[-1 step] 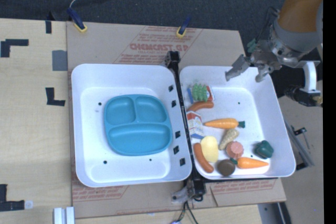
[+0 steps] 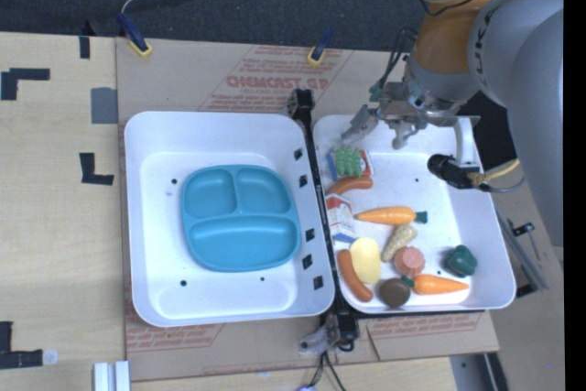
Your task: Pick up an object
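I'm seeing the gripper hanging over the right bin's top edge, fingers spread apart and clamping nothing. Just beside its left finger a green toy is sitting, carrots and sausages are lying lower down. A blue tray is filling the left bin.

Bright even overhead light, pretty soft shadows. White bins kinda blown out, whole frame slightly soft, low-res.

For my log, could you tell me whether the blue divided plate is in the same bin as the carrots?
No, the blue divided plate lies in the left bin, the carrots in the right.
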`<state>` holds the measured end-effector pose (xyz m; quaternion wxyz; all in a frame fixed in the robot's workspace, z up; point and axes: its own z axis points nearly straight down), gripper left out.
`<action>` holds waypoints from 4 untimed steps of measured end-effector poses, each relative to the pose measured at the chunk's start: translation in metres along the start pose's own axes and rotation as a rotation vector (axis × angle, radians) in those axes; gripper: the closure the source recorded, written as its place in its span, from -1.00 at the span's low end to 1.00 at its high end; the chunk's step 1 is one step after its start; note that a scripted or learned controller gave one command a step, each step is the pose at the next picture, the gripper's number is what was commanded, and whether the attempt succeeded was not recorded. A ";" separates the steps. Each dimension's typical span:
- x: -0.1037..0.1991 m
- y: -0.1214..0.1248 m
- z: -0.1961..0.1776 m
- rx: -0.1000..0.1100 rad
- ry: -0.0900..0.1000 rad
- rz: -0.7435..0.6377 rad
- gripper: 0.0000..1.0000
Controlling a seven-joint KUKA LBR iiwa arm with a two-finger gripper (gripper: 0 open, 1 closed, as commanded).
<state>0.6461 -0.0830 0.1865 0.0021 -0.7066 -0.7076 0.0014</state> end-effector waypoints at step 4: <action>0.055 -0.061 0.002 -0.004 0.000 -0.001 1.00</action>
